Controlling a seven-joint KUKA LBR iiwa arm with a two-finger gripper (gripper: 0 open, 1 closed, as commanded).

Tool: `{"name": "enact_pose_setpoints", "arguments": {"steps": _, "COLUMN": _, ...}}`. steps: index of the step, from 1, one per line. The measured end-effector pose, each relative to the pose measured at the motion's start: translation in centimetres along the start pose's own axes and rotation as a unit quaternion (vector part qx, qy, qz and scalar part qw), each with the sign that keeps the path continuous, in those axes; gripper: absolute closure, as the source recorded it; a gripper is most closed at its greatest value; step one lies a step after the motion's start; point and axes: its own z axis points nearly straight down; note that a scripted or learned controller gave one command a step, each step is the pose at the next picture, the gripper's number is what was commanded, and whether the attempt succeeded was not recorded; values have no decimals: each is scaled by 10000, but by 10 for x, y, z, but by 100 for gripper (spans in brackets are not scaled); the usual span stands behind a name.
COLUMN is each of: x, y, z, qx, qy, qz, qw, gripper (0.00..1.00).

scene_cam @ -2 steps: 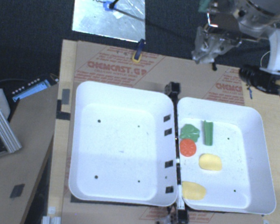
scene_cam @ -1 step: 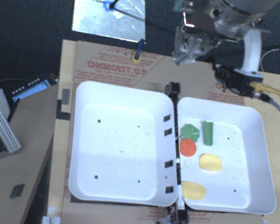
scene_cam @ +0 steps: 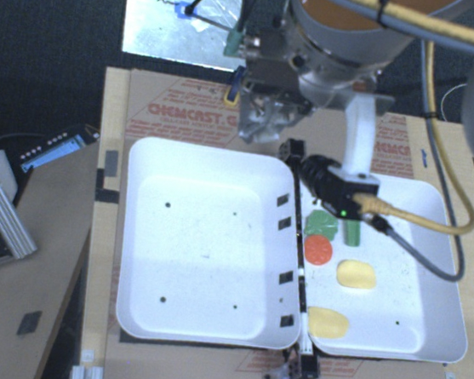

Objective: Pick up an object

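The claw (scene_cam: 266, 124) hangs at twelve o'clock above the left bin (scene_cam: 204, 249). Its state: cannot tell. A red object (scene_cam: 318, 251) and two yellow objects (scene_cam: 355, 274) lie in the right bin (scene_cam: 427, 319).

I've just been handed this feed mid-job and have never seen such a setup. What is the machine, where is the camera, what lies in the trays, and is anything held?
One camera looks down at a slant on a bench with two shallow white trays, the left bin and the right bin. The grey arm reaches in from the picture's right; its gripper hangs above the left bin's far edge. In the right bin lie a green piece, a red-orange round piece and two yellow pieces. Nothing visibly sits in the gripper.
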Motion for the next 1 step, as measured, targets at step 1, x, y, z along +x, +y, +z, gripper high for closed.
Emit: {"name": "enact_pose_setpoints", "arguments": {"steps": 1, "x": 8, "y": -16, "z": 0, "qx": 0, "qy": -8, "qz": 39, "qw": 10000, "gripper": 100}}
